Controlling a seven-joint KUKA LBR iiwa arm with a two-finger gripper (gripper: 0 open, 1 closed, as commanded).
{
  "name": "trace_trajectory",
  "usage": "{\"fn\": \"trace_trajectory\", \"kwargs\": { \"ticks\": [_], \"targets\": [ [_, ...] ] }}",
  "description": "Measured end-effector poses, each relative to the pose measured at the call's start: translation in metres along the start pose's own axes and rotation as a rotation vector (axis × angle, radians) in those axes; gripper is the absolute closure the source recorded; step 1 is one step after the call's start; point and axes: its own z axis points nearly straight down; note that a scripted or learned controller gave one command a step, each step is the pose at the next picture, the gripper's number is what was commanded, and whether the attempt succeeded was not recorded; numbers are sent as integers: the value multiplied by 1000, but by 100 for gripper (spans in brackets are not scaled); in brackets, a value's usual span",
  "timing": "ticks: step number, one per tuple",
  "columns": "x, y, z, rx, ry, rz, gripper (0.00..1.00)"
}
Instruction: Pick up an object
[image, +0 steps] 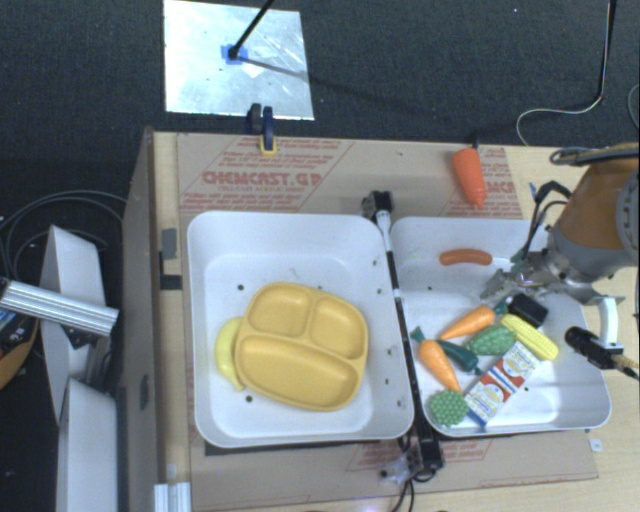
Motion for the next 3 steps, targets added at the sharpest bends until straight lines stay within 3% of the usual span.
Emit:
{"fn": "trace_trajectory", "kwargs": {
  "ticks": [1,2,3],
  "targets": [
    [-2,70,-123,-6,-2,-4,0],
    [64,74,-12,-7,-1,-1,0],
    [51,18,0,1,0,-1,0]
  ]
}}
